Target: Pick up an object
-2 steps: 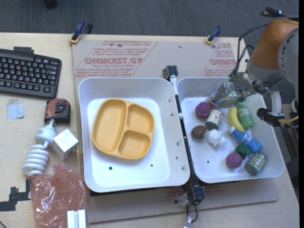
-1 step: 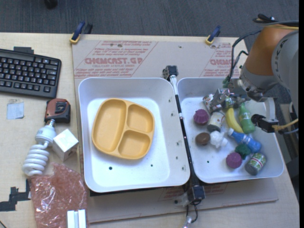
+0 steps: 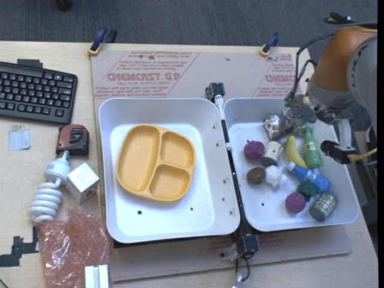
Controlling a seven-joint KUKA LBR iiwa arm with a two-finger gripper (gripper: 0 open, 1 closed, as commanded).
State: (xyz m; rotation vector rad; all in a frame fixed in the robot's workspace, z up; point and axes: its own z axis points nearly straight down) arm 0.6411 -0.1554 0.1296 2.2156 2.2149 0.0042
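The arm point(image 3: 345, 65) reaches in over the right bin point(image 3: 240, 161) from the tabletop's right edge, its orange band above the bin's far right corner. The claw point(image 3: 295, 120) hangs low at the far side of that bin, just above the clutter there; whether it is open or closed, I cannot tell, and nothing can be seen gripped.

The right bin carries a crowd of small things. A patterned ball point(image 3: 273, 125) lies near the far wall, just beside the claw. A banana point(image 3: 293, 151) and a green bottle point(image 3: 311, 150) lie side by side toward the right wall. A purple ball point(image 3: 254, 150) sits near the left wall, with a brown ball point(image 3: 256, 174) nearer the front. A white lump point(image 3: 275, 176) lies beside the brown ball. A blue bottle point(image 3: 309, 177) lies slantwise toward the right wall. A second purple ball point(image 3: 294, 202) and a small can point(image 3: 323, 206) sit near the front right corner.

The left bin point(image 3: 114, 161) holds a yellow divided plate point(image 3: 157, 161), set toward its left wall.

On the tabletop left of the bins lie a keyboard point(image 3: 36, 93), a tape measure point(image 3: 73, 140), a white cube point(image 3: 83, 182), a spiral bulb point(image 3: 49, 191) and a pink bag point(image 3: 75, 245) at the front edge.
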